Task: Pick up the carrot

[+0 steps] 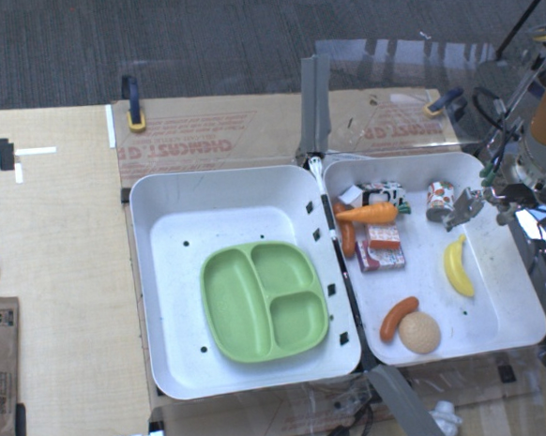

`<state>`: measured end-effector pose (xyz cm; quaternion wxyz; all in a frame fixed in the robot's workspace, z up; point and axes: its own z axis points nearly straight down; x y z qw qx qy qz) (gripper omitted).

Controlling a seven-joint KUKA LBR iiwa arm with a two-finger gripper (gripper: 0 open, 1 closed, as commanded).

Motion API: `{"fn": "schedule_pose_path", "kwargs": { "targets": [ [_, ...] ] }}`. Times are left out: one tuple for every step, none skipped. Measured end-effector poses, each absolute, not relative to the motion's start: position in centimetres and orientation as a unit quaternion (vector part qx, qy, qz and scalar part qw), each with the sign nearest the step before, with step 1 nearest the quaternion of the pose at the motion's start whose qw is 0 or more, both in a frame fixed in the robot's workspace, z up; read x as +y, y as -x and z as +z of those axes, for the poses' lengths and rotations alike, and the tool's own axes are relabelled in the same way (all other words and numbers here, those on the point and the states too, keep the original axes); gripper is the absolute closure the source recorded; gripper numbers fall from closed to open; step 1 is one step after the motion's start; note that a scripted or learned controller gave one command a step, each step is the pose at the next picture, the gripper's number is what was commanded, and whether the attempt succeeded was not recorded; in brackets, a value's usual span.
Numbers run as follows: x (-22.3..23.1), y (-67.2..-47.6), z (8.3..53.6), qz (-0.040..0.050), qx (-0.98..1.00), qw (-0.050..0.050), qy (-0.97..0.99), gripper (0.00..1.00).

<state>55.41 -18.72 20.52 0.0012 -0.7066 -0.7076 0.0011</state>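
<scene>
The carrot (367,214) is orange with a green top at its right end. It lies flat near the upper left of the right bin (518,278), partly across a red box (384,249). My gripper (462,209) reaches in from the right edge, low over the right bin's upper right part. It sits beside a small can (439,197) and about a hand's width to the right of the carrot. Nothing of the carrot is at the gripper.
The right bin also holds a banana (458,267), a red sausage (398,317), a beige round item (419,332), a black-and-white pack (382,194) and a reddish item (348,238) by the left wall. A green divided plate (265,300) lies in the left bin (164,268).
</scene>
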Motion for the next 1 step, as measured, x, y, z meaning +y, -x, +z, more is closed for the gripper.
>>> {"fn": "schedule_pose_path", "kwargs": {
  "targets": [
    [-11.36, -60.34, 13.32, 0.0009, -0.749, 0.000, 0.663, 0.00]
  ]
}}
